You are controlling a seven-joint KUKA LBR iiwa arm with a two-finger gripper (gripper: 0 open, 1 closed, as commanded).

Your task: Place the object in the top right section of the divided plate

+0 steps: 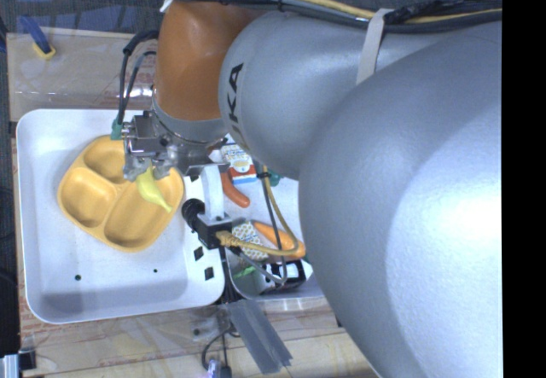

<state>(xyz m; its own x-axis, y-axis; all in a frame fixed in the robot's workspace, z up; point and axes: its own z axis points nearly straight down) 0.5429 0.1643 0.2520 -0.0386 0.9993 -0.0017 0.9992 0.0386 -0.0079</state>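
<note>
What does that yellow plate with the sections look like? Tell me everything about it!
The divided plate is yellow-orange and looks like smooth plastic, with rounded edges and shallow sections split by raised ridges. It lies flat in the left white bin, toward its upper part. The gripper hangs over the plate's upper right side, hiding part of it, with a small pale yellow object just below the gripper, over the plate. Whether that object touches the plate is unclear.

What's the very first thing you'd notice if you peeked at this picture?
The huge grey robot arm with its orange band fills the right side and reaches over the bins. Next comes the yellow divided plate in the left white bin, with the gripper right above it and a small yellow-green object at its tip. Some colourful odds and ends peek out under the arm in the other bin.
</note>
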